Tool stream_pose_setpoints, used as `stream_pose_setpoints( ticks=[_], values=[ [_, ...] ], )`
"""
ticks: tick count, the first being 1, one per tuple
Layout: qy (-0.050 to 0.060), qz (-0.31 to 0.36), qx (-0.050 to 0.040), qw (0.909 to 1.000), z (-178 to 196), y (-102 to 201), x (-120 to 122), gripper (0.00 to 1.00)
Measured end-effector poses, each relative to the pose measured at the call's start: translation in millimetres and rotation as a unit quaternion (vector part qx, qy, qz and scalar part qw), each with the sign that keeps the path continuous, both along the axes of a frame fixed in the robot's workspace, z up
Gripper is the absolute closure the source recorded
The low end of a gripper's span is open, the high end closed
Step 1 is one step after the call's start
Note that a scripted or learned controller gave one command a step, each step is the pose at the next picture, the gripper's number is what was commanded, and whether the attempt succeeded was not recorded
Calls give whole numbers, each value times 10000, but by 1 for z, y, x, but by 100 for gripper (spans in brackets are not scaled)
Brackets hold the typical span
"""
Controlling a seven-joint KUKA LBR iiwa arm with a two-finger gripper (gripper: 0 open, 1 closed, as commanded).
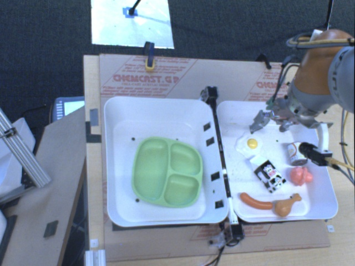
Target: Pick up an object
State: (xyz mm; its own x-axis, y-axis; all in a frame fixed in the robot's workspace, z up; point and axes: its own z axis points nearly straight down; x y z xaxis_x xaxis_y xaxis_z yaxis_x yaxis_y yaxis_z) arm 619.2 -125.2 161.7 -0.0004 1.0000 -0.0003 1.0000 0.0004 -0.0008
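The right bin [238,112] holds several small items. A toy fried egg [248,145] lies near its middle, with a black-and-white cow-print box [269,175] below it. A pink toy [301,175] and a small grey can [294,154] sit toward the right wall. Along the front lie an orange sausage [256,201] and a tan drumstick [287,205]. My gripper [272,124] hovers over the bin's back part, above and to the right of the egg. It is open, with nothing between its fingers.
The left bin [119,115] holds a green divided plate [166,172]. A black divider [217,148] runs between the bins. A black cable connector [313,153] hangs from the arm over the right bin's right side.
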Motion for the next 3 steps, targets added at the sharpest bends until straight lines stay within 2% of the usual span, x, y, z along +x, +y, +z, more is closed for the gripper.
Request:
stream_pose_setpoints(
  ticks=[1, 2, 3],
  values=[
    [5, 14, 4, 10000, -47, 9, -3, 0],
    [-28, 5, -5, 10000, -34, 8, -1, 100],
    [-41, 24, -3, 10000, 20, 16, 8, 100]
  ],
)
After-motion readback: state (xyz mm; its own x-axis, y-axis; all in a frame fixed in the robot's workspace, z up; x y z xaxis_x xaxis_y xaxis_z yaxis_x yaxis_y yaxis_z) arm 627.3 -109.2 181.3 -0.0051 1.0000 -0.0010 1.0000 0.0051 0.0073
